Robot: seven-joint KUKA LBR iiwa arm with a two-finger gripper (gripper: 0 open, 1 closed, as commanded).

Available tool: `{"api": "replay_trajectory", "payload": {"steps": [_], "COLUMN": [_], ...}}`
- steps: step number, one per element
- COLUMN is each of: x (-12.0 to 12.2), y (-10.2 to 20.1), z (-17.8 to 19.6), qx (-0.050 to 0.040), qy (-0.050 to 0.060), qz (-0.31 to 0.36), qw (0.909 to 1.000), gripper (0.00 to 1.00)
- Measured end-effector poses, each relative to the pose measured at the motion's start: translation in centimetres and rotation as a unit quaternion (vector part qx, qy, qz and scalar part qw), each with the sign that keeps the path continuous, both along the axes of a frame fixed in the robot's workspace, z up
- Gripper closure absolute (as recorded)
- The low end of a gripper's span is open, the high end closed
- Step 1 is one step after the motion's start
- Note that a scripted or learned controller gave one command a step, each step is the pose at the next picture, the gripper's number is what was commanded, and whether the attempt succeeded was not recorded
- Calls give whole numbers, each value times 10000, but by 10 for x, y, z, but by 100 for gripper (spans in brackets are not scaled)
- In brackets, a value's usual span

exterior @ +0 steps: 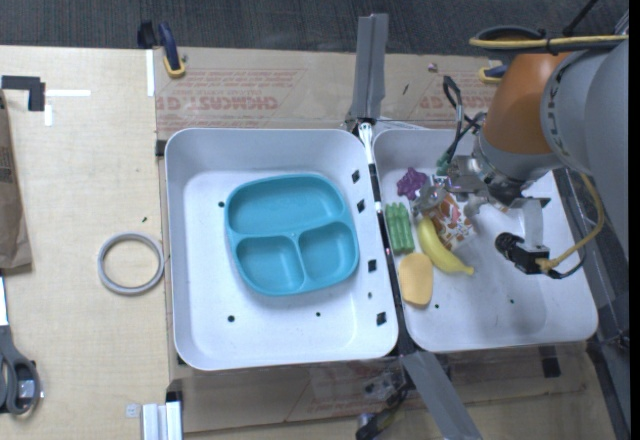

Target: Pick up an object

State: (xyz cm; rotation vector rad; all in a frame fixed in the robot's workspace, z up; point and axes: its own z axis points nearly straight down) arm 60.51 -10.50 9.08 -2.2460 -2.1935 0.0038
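A divided tray point(290, 246) lies in the left bin point(190, 258). Right of that tray, the right bin point(520, 313) holds a banana point(440, 250). A ring point(131, 262) lies on the worktop point(80, 178) left of it.

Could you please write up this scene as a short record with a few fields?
left bin: shallow white bin holding a blue three-compartment plastic plate
right bin: second shallow white bin with a yellow banana, green ridged piece, pale yellow wedge, purple item
claw: claw low over the right bin's pile, above a red-and-white patterned packet
bench: grey tape ring left of the bins
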Motion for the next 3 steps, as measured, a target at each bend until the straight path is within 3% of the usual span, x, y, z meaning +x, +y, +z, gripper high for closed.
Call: {"api": "replay_trajectory", "payload": {"steps": [1, 2, 3], "x": [1, 54, 54], "y": [-2, 33, 38], "z": [12, 101, 109], "qx": [-6, -8, -2], "qy": [-24, -18, -13], "qz": [-21, 67, 1910], "qw": [10000, 10000, 9816], "gripper": [100, 100, 100]}}
